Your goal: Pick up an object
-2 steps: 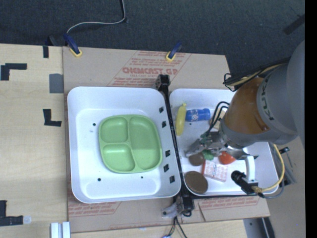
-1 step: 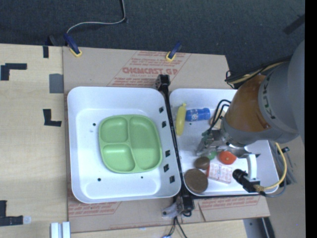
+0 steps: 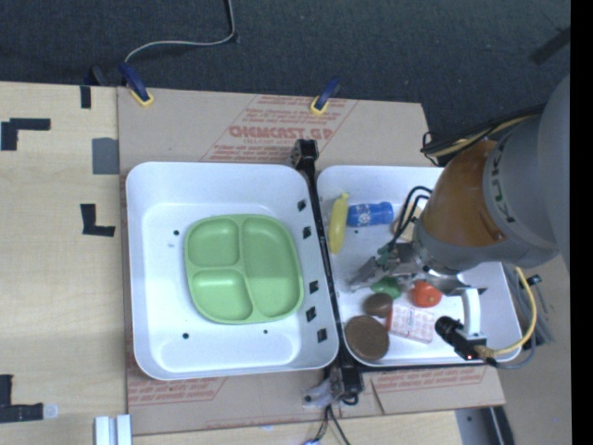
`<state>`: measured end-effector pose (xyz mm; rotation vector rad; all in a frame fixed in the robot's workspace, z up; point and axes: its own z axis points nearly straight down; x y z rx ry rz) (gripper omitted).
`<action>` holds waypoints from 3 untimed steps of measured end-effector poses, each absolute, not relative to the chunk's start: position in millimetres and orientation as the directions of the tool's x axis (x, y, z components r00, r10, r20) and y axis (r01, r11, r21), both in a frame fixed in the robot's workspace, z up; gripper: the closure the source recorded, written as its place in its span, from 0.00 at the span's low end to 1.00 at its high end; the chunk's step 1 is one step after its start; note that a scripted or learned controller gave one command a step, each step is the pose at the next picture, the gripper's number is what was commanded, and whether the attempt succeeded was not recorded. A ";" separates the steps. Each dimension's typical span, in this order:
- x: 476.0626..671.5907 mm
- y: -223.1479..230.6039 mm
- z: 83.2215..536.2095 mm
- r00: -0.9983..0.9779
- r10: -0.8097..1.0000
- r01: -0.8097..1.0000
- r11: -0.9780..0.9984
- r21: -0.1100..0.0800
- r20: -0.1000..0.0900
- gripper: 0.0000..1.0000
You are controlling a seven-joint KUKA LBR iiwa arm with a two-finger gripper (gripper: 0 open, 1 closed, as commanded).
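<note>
Gripper (image 3: 375,272) hangs right of the green plate (image 3: 245,269), beside the banana (image 3: 337,221); grip state unclear.

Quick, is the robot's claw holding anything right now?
Claw: low in the right bin among the objects; open, shut or holding something cannot be told.

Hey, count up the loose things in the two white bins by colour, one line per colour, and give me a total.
Green: 2, the divided tray in the left bin and a small green piece by the gripper
Yellow: 1, banana
Blue: 1, bottle
Brown: 2, discs
Red: 1, ball
Pink-white: 1, packet
Total: 8
</note>
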<state>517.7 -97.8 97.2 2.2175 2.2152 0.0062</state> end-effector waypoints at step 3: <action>518.2 -107.1 95.7 0.001 1.000 1.000 -0.001 0.003 -0.003 1.00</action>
